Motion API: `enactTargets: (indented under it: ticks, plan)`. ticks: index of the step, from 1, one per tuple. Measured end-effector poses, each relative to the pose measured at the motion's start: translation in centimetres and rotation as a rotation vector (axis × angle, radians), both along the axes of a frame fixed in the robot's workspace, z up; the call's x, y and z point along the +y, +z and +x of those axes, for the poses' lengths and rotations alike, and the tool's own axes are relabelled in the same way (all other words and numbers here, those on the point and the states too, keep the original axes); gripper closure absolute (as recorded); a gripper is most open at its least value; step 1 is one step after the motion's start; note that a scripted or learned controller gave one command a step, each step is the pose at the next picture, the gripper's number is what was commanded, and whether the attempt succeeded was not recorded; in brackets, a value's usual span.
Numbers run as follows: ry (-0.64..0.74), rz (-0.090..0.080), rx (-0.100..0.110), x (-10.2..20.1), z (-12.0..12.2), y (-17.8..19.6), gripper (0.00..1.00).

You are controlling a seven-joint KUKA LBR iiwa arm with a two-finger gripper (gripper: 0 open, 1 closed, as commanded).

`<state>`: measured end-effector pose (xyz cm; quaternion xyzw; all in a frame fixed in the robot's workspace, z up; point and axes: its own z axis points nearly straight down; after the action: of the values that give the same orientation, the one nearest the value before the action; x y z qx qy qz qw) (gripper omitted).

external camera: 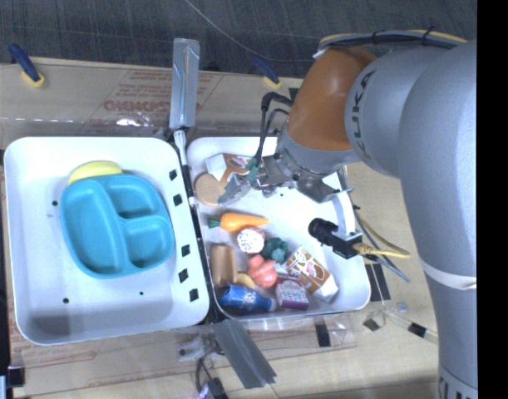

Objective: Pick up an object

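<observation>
My gripper point(239, 186) hangs low over the back left part of the right bin point(353, 293). It is just right of a round tan cookie-like piece point(207, 189) and just above an orange carrot point(242, 220). A brown and white packet point(232, 165) lies partly under the gripper at the bin's back wall. Nothing is visibly lifted off the bin floor.
Toward the front of the right bin lie a white round piece point(250, 240), a green toy point(277, 248), a pink piece point(262, 271), a bun point(223, 263), a printed carton point(312, 273), a purple box point(292, 294) and a blue bottle point(244, 300). The left bin point(37, 306) holds a blue divided tray point(116, 225) and a yellow item point(96, 170).
</observation>
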<state>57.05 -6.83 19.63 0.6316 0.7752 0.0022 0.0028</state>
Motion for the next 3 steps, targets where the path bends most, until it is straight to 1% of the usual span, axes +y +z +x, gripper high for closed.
enactTargets:
  ticks: [1,2,3]
  plan:
    - [-0.056,0.000,0.010,-3.1,-1.7,-10.5,0.00]
    - [-0.054,0.002,0.000,1.2,-1.1,0.0,0.00]
    - [0.015,0.001,0.003,-3.1,-3.5,-10.2,0.00]
